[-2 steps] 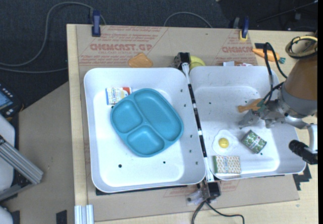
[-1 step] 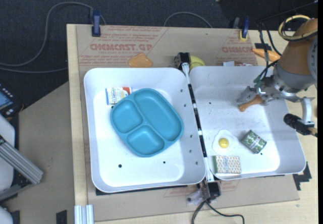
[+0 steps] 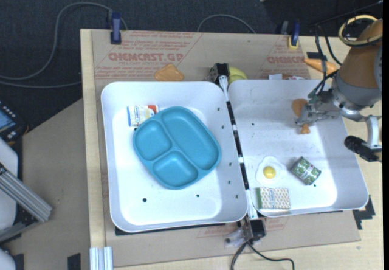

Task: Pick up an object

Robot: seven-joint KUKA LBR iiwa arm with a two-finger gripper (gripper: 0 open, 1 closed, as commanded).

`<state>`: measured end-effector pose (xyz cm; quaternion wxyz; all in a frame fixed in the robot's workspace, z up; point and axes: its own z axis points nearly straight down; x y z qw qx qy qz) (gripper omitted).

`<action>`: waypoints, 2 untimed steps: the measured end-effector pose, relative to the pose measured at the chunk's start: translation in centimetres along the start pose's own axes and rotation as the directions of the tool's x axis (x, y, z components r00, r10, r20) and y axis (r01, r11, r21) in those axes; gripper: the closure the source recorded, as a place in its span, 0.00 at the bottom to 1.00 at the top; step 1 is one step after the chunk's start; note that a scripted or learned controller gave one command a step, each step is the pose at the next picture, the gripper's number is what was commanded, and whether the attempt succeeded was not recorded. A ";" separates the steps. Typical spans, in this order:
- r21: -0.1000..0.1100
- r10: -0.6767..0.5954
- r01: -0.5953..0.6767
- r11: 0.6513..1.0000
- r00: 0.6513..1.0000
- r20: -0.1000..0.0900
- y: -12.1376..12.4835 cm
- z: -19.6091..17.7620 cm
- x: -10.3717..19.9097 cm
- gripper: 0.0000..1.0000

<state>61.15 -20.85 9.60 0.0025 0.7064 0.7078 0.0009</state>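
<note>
My gripper (image 3: 307, 117) is low over the back part of the right bin (image 3: 340, 202), reaching in from the right. It sits right at a small orange-brown object (image 3: 298, 106), and another orange bit (image 3: 304, 130) shows just below it; I cannot see whether either is gripped. Nearer the front of this bin lie a toy fried egg (image 3: 268, 171), a small green can (image 3: 304, 170) on its side and a flat green-and-white packet (image 3: 273, 198). In the left bin (image 3: 121, 202) a blue divided plate (image 3: 176, 146) lies partly over a small white carton (image 3: 140, 113).
On the bench behind the bins lie an orange piece (image 3: 168, 72), a yellow-green object (image 3: 235, 74) beside a black clamp, and an orange item (image 3: 317, 64) near the arm. Blue clips (image 3: 115, 25) hold the board's back edge. A ridge (image 3: 236, 141) divides the bins.
</note>
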 end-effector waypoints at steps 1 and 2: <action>-0.010 -0.007 0.007 1.000 1.000 -0.001 3.2 -11.3 6.5 1.00; 0.007 -0.005 0.005 1.000 1.000 -0.005 2.4 -10.7 13.1 1.00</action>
